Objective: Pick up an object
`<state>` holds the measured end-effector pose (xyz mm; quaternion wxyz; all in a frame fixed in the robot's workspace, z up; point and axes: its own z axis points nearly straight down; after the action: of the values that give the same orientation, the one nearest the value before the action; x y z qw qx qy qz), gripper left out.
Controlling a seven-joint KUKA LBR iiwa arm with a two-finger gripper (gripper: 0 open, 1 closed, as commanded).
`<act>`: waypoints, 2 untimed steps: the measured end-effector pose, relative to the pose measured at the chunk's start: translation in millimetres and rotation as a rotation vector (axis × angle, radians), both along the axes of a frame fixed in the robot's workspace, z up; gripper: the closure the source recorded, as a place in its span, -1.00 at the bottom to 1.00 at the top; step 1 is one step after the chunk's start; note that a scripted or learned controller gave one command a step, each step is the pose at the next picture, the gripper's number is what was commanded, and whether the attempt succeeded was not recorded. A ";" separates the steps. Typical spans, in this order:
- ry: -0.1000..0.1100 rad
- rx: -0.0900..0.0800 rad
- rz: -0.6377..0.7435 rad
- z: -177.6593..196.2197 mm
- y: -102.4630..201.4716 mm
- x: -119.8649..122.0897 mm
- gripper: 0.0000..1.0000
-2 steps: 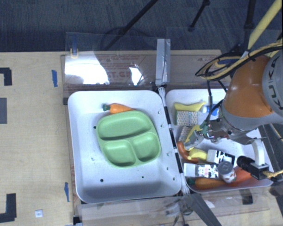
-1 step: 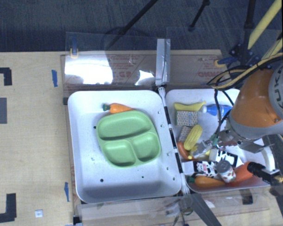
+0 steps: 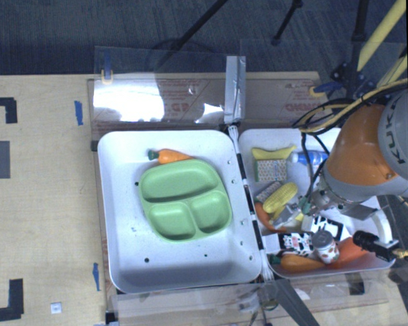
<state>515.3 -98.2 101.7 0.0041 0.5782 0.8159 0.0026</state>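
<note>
The right bin (image 3: 280, 137) holds a heap of small objects. Among them are a yellow corn cob (image 3: 280, 196), a yellow sponge (image 3: 272, 153) with a green scrub pad (image 3: 271, 171), and a clear water bottle (image 3: 309, 159). A carrot (image 3: 299, 261) lies along the bin's front wall. My gripper (image 3: 301, 212) is low inside this bin, just right of the corn cob and touching or nearly touching the pile. The orange-banded wrist (image 3: 361, 153) hides the bin's right part. Nothing is visibly lifted.
The left bin (image 3: 118, 195) holds a green divided plate (image 3: 185, 198), with a second carrot (image 3: 170, 155) behind it. A black-and-white patterned item (image 3: 295, 242) and a small jar (image 3: 324, 245) lie near the right bin's front. Cables run over the arm at the upper right.
</note>
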 end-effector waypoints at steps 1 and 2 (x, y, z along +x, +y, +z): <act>0.006 0.000 0.165 -15.4 -6.6 20.6 -1.00; 0.011 0.001 -0.168 80.8 30.3 19.7 -1.00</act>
<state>535.0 -67.9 182.5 -0.0006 0.6445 0.7646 -0.0008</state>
